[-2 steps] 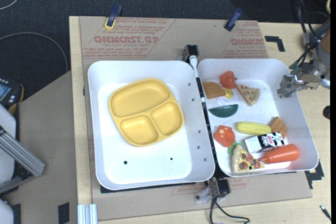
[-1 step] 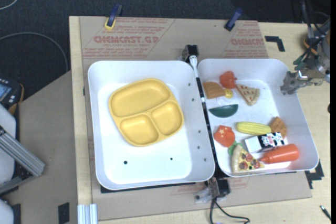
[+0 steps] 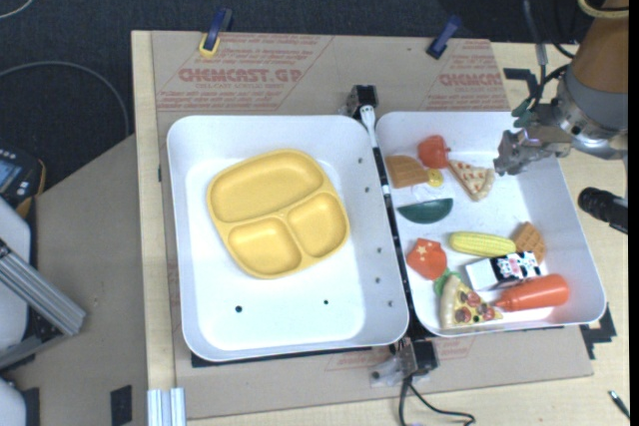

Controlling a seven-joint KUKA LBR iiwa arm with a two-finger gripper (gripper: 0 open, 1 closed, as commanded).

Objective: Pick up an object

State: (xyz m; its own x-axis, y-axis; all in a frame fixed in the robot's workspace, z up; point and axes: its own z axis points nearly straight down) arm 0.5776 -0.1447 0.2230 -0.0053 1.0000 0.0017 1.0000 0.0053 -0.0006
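My gripper [image 3: 509, 158] hangs over the back right part of the right bin [image 3: 582, 214], just right of a pizza-slice toy [image 3: 471, 179]. A red tomato toy [image 3: 433, 151] and a brown bread piece [image 3: 405, 171] lie to its left. Further forward lie a dark green slice [image 3: 426, 210], a yellow corn cob [image 3: 481, 242], a red pepper [image 3: 427, 258], a black-and-white carton [image 3: 505, 269], an orange carrot [image 3: 532, 293] and another pizza slice [image 3: 461, 302]. Nothing shows between the fingers.
The left bin [image 3: 200, 314] holds a yellow divided plate [image 3: 277, 212]. A small brown waffle piece [image 3: 529, 238] lies near the right bin's right wall. Clamps sit at the bench's back edge and between the bins.
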